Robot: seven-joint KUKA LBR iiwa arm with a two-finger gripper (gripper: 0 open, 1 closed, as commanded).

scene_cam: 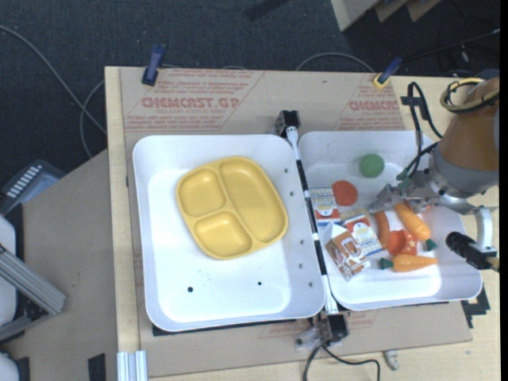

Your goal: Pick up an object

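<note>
Claw [394,198] sits low over the right bin [452,288], reaching in from the right under the orange band of the arm [468,145]. Can't tell how the claw stands; too small & dark against the toys. Just below and right of it lies an orange carrot-like toy [413,221], tilted, w/ a red-orange piece [382,227] right beside it on the left. Nothing seen pinched. Another orange carrot [413,263] lies lower, nr the bin's front edge, apart from the claw. Green ball [371,165] is up-left of the claw, near but not touching; red round toy [344,192] left of it. Small printed boxes [353,247] lie left & below, by the divider betw bins. Left bin [159,284] holds a yellow 3-compartment plate [230,206], well apart from the claw. Both bins rest on the bench [238,94].
</note>
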